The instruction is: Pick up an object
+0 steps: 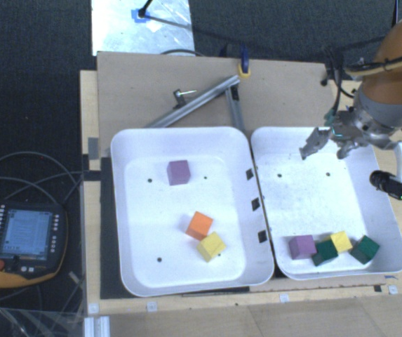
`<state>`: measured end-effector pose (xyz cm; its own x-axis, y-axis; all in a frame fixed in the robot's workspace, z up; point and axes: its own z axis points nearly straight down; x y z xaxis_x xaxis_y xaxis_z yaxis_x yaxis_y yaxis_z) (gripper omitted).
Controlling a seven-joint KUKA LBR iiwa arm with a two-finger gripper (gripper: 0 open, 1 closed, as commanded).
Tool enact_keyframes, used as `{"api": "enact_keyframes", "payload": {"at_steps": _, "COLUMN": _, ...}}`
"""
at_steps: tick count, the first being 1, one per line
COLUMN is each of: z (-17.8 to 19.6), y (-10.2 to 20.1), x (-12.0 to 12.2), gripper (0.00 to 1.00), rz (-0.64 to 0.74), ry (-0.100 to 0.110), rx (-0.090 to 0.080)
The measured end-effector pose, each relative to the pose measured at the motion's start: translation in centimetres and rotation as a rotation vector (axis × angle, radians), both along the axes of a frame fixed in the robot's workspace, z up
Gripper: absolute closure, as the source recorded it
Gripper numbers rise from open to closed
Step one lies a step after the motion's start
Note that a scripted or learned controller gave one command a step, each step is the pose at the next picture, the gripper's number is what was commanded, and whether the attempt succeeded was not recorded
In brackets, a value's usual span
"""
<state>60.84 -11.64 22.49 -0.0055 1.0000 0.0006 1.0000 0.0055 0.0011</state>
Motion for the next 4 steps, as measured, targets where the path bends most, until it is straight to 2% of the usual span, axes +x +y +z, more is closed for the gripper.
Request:
{"api": "enact_keyframes", "payload": {"at_steps": 1, "z": 0.0, "y": 0.0, "x": 0.0, "gripper": 0.00, "rz": -0.001, "ry": 0.000, "rx": 0.000}}
{"api": "enact_keyframes", "payload": {"at_steps": 3, "z": -11.5, "y": -1.3, "x": -1.2, "gripper": 0.00, "rz": -0.004, "ry": 0.006, "rx": 0.000}}
{"api": "enact_keyframes", "payload": {"at_steps": 4, "z": -13.5, "y": -1.3, "x": -1.2, "gripper": 0.00, "rz": -0.003, "ry": 0.002, "rx": -0.001}}
